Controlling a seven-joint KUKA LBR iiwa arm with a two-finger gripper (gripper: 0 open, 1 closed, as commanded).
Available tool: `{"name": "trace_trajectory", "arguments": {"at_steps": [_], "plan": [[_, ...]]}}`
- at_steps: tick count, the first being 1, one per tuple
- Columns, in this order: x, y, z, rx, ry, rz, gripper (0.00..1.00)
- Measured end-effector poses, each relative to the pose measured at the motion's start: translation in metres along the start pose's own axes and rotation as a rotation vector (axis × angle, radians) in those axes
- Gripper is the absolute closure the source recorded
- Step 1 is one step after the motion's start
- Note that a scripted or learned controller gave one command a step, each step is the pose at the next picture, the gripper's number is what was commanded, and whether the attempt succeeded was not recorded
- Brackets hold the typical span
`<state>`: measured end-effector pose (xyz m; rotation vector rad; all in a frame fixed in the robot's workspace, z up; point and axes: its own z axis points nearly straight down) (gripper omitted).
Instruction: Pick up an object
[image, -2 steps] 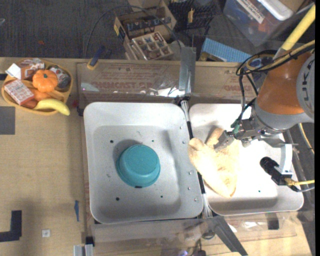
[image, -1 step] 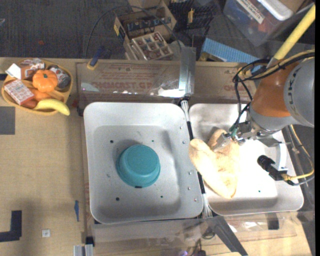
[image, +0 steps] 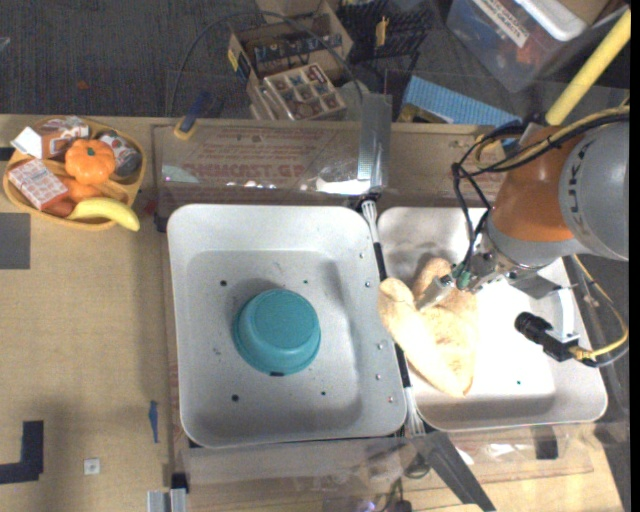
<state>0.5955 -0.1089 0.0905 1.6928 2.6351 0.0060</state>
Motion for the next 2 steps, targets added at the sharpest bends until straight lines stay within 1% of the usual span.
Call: {"name": "trace_trajectory", "arguments": {"at_steps": [1,2], "plan": [[-0.0007,0.0012,-0.0092,-0.004,0.001,0.003,1.00],[-0.0009,0.0010,-0.0092,-0.004,0.001,0.003,0.00]]}}
